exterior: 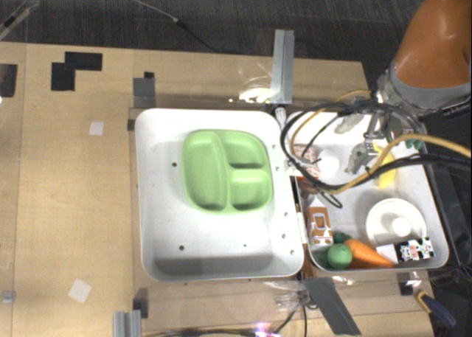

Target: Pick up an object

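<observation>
Two white bins sit side by side on the bench (66,203). In the camera view one bin (158,254) carries a green divided plate (225,169), and the other bin (358,206) carries the small things.

Take the white cup (396,223) as marker. The carrot (366,254) lies just beside it toward the camera. A green ball (339,256) touches the carrot's thick end on the side away from the cup. A small printed box (318,226) lies near the cup on the plate side, and a black-and-white piece (414,251) sits just beside the cup in the bin's corner.

The tool (363,153) hangs beyond the cup over the barer far half, probably because no pick is settled yet. Whether it is wide or narrow I cannot tell, and I see nothing held in it. Looping cables (310,144) drape beside it and hide part of the bin floor. The pickable things crowd together, so neighbours and the bin wall would likely hinder a clean descent
</observation>
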You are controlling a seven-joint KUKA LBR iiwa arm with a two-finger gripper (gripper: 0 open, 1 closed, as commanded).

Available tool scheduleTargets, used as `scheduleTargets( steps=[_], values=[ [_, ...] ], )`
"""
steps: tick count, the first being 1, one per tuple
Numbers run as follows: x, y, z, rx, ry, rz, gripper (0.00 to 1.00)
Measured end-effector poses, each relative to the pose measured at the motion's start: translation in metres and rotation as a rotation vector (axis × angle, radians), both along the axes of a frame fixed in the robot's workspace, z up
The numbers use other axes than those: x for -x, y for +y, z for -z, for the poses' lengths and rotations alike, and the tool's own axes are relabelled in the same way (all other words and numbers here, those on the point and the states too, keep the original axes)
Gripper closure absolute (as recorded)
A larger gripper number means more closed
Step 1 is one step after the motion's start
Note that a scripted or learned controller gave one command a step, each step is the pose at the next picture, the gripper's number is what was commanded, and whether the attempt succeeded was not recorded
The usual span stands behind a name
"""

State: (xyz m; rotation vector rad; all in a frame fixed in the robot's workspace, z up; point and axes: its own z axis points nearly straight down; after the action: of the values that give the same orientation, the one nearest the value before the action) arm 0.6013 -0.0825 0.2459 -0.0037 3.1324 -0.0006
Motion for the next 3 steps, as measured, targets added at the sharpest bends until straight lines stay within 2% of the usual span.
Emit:
scheduleTargets(
  steps=[1,2,3],
  values=[
    [-0.062,-0.092,0.073,0.001,0.008,-0.083,0.00],
    [-0.035,-0.125,0.155,0.005,-0.007,0.037,0.00],
    [-0.037,-0.123,0.156,0.000,-0.006,0.171,0.00]
  ],
)
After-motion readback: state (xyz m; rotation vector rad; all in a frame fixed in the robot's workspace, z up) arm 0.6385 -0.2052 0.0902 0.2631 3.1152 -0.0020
